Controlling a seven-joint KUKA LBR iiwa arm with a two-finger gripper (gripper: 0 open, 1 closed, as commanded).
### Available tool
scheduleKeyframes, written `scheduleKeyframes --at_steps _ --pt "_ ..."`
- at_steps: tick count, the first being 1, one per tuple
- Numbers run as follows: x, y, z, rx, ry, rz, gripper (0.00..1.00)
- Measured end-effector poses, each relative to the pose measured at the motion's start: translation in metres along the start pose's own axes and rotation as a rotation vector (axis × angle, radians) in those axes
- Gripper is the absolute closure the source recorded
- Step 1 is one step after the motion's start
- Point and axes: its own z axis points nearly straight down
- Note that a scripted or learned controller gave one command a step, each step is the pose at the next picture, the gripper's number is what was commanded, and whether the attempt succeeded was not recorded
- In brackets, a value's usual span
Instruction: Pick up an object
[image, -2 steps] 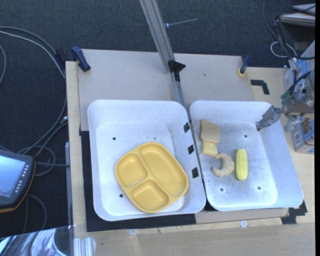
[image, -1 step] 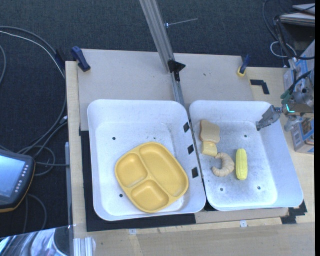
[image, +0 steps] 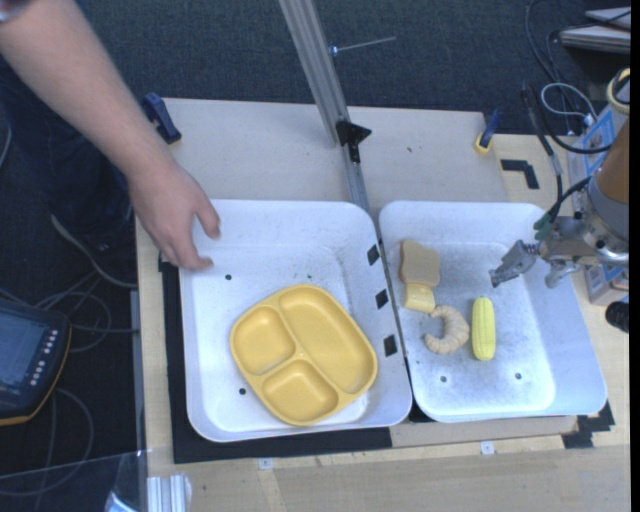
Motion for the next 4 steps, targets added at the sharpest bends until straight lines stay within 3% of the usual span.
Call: scheduleKeyframes --at_steps 2,3,4 --pt "-0.001 -0.007 0.099 -0.001 0.000 0.000 0.00" --pt "-0.001 -0.006 0.086 -0.009 -0.002 -0.001 1.00" --pt "0.009 -0.007 0.032 -0.015 -0.005 -0.002 1.00"
